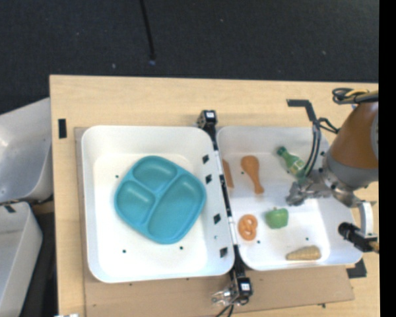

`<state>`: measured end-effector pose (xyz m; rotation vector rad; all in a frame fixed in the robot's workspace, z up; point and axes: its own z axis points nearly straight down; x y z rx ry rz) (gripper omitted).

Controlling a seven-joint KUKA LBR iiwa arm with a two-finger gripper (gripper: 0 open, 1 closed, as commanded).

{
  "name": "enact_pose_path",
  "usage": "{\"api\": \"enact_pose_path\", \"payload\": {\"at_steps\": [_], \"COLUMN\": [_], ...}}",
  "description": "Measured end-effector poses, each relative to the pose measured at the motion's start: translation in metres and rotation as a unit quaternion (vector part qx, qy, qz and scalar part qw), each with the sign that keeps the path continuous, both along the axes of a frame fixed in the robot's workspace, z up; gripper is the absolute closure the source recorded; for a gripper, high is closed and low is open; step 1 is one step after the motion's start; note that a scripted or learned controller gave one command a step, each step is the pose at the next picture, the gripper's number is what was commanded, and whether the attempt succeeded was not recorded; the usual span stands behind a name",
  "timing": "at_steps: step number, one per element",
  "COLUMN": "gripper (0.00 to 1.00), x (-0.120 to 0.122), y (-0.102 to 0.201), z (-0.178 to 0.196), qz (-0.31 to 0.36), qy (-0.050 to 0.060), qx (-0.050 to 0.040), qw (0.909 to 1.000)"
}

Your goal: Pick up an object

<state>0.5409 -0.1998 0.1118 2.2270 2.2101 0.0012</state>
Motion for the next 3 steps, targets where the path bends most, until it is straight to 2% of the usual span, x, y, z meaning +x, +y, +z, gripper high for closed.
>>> {"api": "enact_pose_path", "payload": {"at_steps": [3], "gripper": [1.00], "x": [0.008], "y": [-0.013], "z": [0.136], "qz": [0.005], "qy": [-0.001], "qx": [0.0000], "qw": [1.0000]}}
